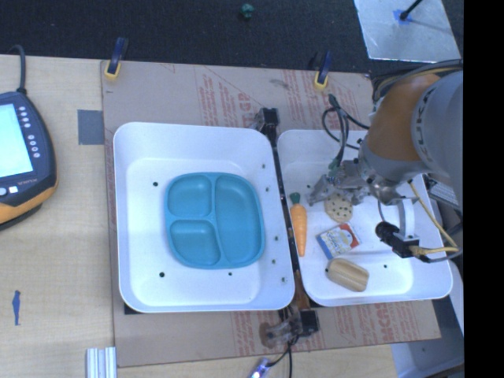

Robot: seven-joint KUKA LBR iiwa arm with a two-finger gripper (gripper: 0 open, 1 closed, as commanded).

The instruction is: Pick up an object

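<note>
Hovering over your right bin [441, 290], gripper [344, 189] state indeterminable; carrot [298, 228], cracker [338, 208], packet [339, 240] and wooden block [348, 274] remain unpicked.

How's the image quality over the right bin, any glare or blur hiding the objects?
Camera view: even lighting, no strong glare on the right bin; carrot, small packet and wooden block read clearly with soft shadows; the gripper area is dark, cluttered with cables and slightly soft.

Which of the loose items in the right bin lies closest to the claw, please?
The round tan cookie, directly beneath the claw; the carrot, packet and wooden block lie farther off.
</note>
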